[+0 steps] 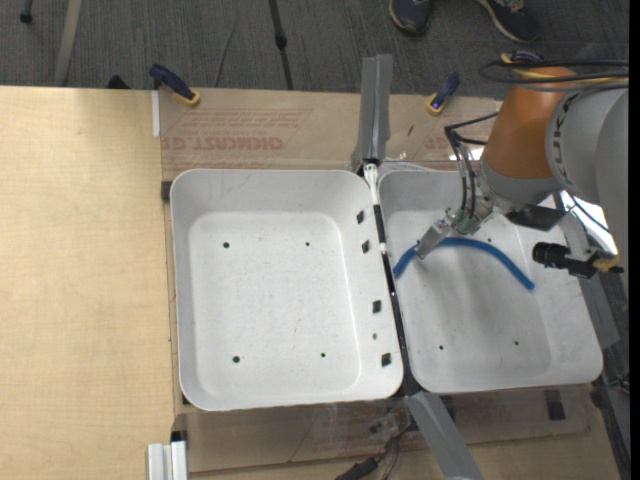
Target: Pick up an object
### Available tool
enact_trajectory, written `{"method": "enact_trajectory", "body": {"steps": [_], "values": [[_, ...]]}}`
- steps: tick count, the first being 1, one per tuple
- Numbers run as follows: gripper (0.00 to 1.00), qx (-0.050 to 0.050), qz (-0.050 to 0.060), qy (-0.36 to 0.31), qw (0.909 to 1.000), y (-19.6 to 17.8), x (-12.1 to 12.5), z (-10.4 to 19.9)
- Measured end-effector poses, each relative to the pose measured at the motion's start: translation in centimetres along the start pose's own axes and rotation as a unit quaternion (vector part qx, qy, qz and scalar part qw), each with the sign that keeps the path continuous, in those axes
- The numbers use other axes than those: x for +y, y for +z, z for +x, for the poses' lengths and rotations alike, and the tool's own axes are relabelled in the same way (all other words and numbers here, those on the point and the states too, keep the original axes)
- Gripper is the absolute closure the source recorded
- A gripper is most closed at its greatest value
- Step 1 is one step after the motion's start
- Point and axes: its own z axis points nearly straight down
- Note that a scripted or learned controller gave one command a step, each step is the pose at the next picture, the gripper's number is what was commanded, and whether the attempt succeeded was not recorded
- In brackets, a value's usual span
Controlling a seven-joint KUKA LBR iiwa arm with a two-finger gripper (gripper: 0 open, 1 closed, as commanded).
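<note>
**Blue strip under the gripper, grasp unconfirmed**

Blue strip [470, 250], a thin curved band, lies in the right bin [560, 368], arching from its lower-left end at about 9 o'clock of the bin floor up and across to its right end near 3 o'clock. The gripper [455, 230] sits at the top of that arc, toward 11 o'clock of the bin, with 1 grey finger [432, 241] slanting down-left just beside the strip. Whether the jaws are apart or pressed together I cannot tell: the wrist and cables crowd the spot. The arm's orange band [525, 133] looms at 1 o'clock over the bin's far rim.

By my read, this is the grasp step itself: the tool is down at the strip, lift not yet begun. The left bin [200, 298] plays no part right now.

The next move calls for a firm pinch on the strip's crest, then a straight rise. The strip looks limp, so both ends should trail and could snag the bin wall.
</note>
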Motion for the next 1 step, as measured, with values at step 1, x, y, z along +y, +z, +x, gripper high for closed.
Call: {"method": "enact_trajectory", "body": {"steps": [1], "values": [[0.0, 0.001, 0.001, 0.106, 0.9944, 0.05, -5.12, 4.13]]}}
